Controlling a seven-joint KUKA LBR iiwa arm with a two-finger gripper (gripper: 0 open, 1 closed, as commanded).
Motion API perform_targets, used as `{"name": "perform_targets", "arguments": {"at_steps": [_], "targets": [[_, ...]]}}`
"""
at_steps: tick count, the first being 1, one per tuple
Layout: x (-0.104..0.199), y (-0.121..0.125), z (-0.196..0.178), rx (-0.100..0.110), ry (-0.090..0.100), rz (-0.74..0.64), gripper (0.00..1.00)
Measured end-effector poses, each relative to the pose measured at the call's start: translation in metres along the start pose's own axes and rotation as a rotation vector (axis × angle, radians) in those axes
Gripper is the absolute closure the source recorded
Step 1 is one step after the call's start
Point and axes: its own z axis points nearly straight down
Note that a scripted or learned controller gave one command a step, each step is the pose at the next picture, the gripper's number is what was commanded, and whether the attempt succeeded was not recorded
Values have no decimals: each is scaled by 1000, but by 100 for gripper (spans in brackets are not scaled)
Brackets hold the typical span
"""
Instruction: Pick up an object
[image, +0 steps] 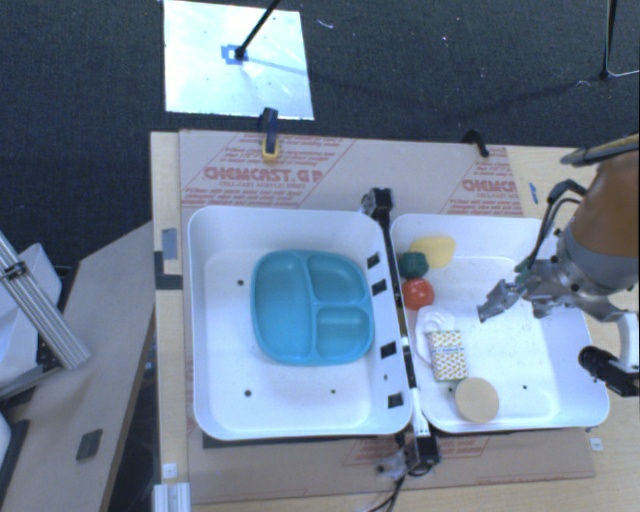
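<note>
The jaws (492, 306) are hovering over the right bin (560, 400), at the end of the grey arm (590, 255) that is reaching in from the right. The fingers are appearing as one dark, blurred shape pointing down and to the left, so whether they are apart or together cannot be told. Nothing is visibly sitting between them.

The right bin is holding five candidate objects, all lying along its left side. A yellow item (432, 249) is resting near the far left corner. A dark green ball (413, 264) is sitting just beside it, toward the divider. A red-orange ball (418, 293) is lying just below the green one. A white object (437, 322) is lying below that, touching or nearly touching a patterned rectangular block (448, 354). A tan round disc (477, 399) is resting near the front of the bin, just beside the block.

The jaws are standing to the right of the red-orange ball and the white object, apart from both.

The left bin (220, 300) is carrying a blue divided plate (310, 306) with three compartments, lying flat near the middle. Both bins are sitting side by side on a cardboard sheet (330, 170) laid over the counter (165, 200).
</note>
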Motion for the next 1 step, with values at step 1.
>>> {"name": "perform_targets", "arguments": {"at_steps": [1], "targets": [[1, 3, -7, -13, -2, -3, 0]]}}
